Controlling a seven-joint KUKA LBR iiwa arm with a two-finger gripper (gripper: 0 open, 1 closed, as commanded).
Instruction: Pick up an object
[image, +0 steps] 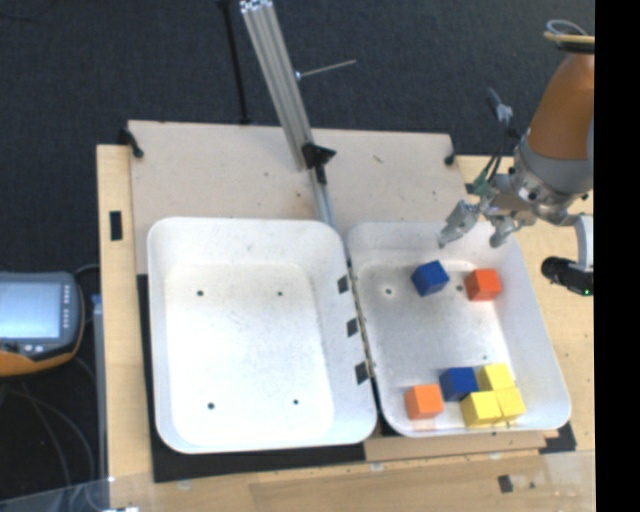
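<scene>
You are looking down on two white bins side by side, with the gripper (477, 225) hanging above the far rim of the right bin (395, 300), at about one o'clock from that bin's middle. Its two fingers are spread apart and hold nothing. Just below it lie a blue cube (430, 277) and, at three o'clock from that, an orange cube (483, 284), near each other but not touching. At the bin's five o'clock corner sits a tight cluster: another orange cube (424, 401), a second blue cube (459, 382) and yellow cubes (493, 397), pressed together. That cluster looks the riskier target, since a finger would likely land on a neighbour or jam against the rim. The lone orange cube lies close to the right wall, so a finger may strike the slope there. The upper blue cube has open floor all round and seems the safest choice. The left bin (180, 300) holds no cubes. A slanted metal post (285, 90) stands at eleven o'clock from the gripper, well apart.
</scene>
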